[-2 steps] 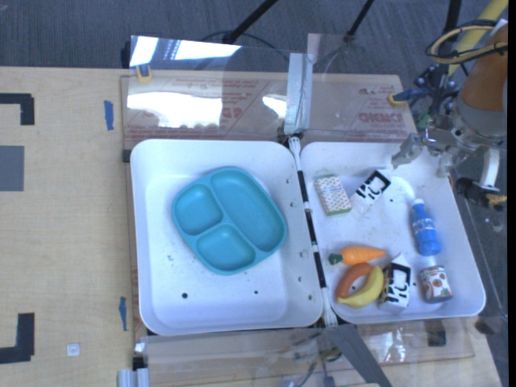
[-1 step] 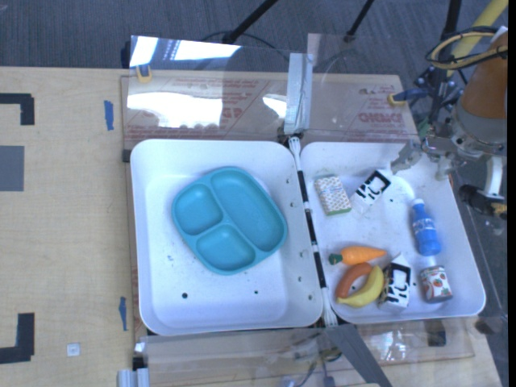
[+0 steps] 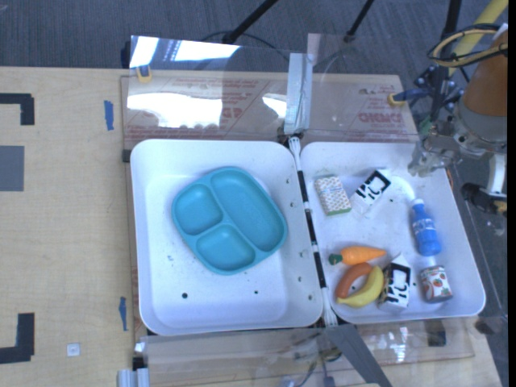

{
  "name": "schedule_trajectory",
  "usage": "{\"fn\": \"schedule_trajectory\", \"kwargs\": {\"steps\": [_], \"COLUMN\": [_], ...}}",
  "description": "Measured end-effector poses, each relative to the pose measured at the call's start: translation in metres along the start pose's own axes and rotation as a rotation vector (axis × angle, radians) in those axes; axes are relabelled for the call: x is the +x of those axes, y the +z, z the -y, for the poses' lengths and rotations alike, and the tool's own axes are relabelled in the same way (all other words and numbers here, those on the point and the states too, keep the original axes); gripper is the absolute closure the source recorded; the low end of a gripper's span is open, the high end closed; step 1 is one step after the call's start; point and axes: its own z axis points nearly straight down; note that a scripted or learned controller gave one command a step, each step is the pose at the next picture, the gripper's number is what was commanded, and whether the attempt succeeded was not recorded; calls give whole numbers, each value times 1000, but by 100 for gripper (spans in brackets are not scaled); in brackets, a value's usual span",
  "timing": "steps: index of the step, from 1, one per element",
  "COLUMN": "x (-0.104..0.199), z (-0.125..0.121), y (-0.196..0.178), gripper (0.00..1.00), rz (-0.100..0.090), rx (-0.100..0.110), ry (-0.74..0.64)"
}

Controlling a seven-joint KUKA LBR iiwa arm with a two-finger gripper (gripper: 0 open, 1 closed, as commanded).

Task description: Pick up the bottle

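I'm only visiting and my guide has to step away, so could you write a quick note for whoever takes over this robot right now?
Gripper: at the far right corner of the right-hand white bin, above the rim, holding nothing that I can see.
Small blue plastic bottle with a white cap: lying in the right-hand bin, near its right wall, just in front of the gripper and apart from it.
Close by: a small red-labelled can in front of the bottle.
Done: nothing yet; the bottle lies untouched.
Left: come down over the bottle, grip it, lift it.
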Motion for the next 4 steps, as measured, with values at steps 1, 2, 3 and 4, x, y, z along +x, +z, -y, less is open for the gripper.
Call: {"fn": "schedule_trajectory", "kwargs": {"steps": [1, 2, 3, 4], "x": [57, 93, 152, 92], "z": [-14, -7, 1, -7], "y": [-86, -113, -136, -104], "gripper": [100, 100, 100, 100], "rz": [-3, 4, -2, 2], "rx": [31, 30, 29, 37], "ry": [-20, 420, 41, 287]}}
